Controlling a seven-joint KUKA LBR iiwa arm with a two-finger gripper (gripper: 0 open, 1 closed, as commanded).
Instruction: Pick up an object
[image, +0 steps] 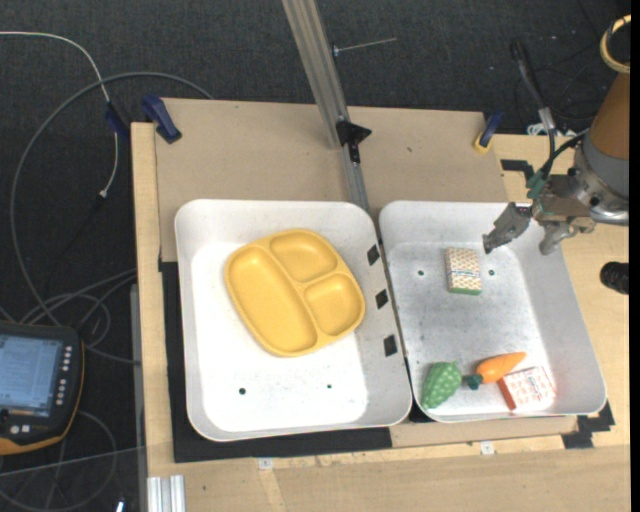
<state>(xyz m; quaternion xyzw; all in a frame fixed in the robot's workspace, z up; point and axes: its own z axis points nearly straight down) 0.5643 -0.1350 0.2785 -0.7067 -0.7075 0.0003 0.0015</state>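
The gripper hangs with its fingers spread apart, nothing between them, over the right bin's far right corner. Just beside it lies a small patterned box; its print is too small to read. Near the front edge lie a green toy vegetable, a carrot and a red-and-white packet, lettering illegible. The left bin holds a yellow divided plate.

Left bin: shallow white bin holding 1 yellow plastic plate with 3 compartments.
Bench: tan board with 2 blue clamps at its far-left corner.
Floor: handheld tablet pendant at lower left, white cable nearby.
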